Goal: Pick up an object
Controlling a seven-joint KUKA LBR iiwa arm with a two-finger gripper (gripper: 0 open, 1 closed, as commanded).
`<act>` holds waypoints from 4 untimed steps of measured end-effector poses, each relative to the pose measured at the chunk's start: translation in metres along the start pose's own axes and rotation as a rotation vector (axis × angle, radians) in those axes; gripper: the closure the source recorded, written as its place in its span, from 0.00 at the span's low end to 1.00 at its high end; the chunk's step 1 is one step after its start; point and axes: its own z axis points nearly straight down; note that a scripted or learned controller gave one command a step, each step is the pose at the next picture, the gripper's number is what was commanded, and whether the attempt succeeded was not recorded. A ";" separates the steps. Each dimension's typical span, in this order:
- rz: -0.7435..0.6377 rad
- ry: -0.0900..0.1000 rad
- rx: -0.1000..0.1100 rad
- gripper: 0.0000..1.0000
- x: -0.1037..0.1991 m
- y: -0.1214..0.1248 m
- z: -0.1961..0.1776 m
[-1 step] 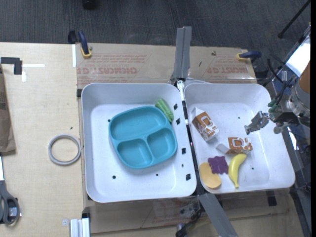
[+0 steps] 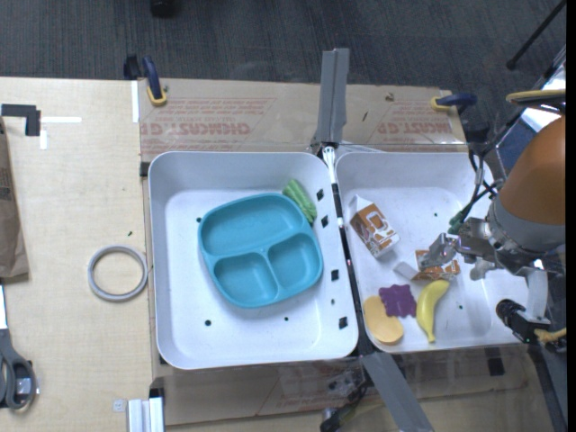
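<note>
My gripper [image 2: 443,254] hangs low over the right bin [image 2: 405,174], at its right middle, coming off the grey arm with the orange band [image 2: 540,174]. Right under it lies a small orange packet [image 2: 438,266], partly covered by the gripper. A yellow banana [image 2: 430,306] lies just below that, with a purple piece [image 2: 396,300] and an orange-yellow round piece [image 2: 385,325] to its left. An orange and white carton [image 2: 373,229] lies to the upper left of the gripper.
The left bin [image 2: 171,241] holds a blue divided plate [image 2: 259,250] and a green piece [image 2: 301,201] at the plate's upper right. A grey ring [image 2: 117,272] lies on the bench to the left. Cables hang by the arm at the right.
</note>
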 end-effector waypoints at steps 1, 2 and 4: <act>-0.280 -0.001 -0.004 0.00 0.024 0.078 -0.035; -0.280 -0.002 -0.004 0.00 0.024 0.078 -0.035; -0.342 -0.001 -0.003 0.00 -0.015 0.018 0.058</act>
